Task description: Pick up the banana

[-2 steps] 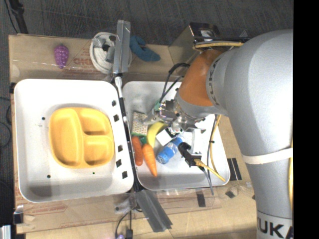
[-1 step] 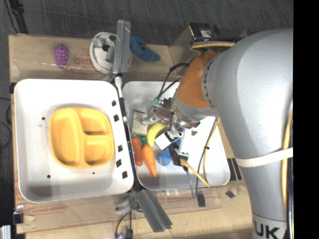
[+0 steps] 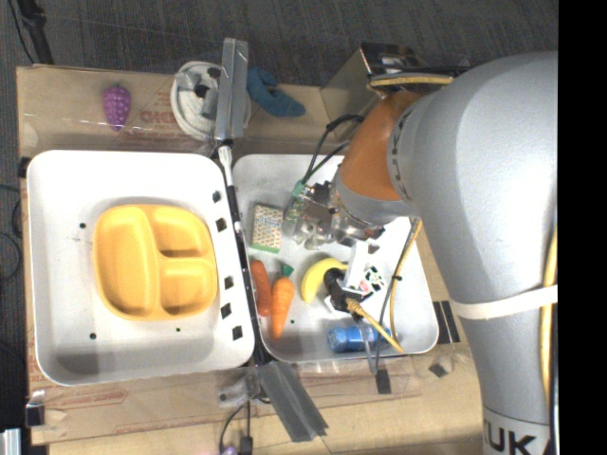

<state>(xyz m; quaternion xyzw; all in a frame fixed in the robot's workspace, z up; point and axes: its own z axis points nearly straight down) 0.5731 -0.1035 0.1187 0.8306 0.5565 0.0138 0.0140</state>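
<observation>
Banana point(image 3: 316, 279) lies just right of the carrot point(image 3: 282, 297). The pincer point(image 3: 308, 218) is up-right of the carrot, and I cannot tell its opening. In this crowding, it might grab the carrot instead.

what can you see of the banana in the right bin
The banana is yellow, smooth and curved, plastic-looking, lying in the right-hand white bin near its middle. Its right side is covered. An orange carrot lies close on its left; whether they touch is unclear.
</observation>
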